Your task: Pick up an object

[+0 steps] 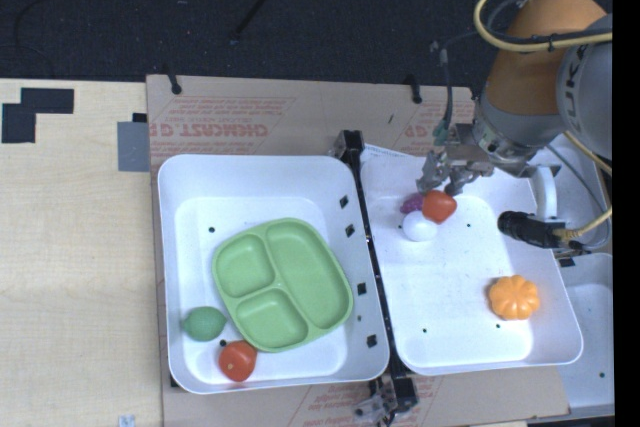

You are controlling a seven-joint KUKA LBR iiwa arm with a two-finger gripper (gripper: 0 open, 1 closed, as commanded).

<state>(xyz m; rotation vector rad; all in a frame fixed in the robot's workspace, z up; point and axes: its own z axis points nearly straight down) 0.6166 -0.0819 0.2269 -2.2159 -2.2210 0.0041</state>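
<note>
My gripper (447,179) hangs over the far left part of the right bin (560,335), reaching in from the right. Just below its tip lies a small red round object (439,206). That object touches a white egg-shaped object (419,229) and a purple piece (410,204) that is partly hidden behind it. From this angle I cannot tell whether the gripper touches the red object. An orange pumpkin-shaped object (513,298) rests near the right side of the same bin.
The left bin (180,215) holds a green divided plate (282,283), a green ball (204,323) and a red tomato-like object (237,360) at its front left. A black divider (362,245) runs between the bins. A black part (530,227) juts in over the right bin's right side.
</note>
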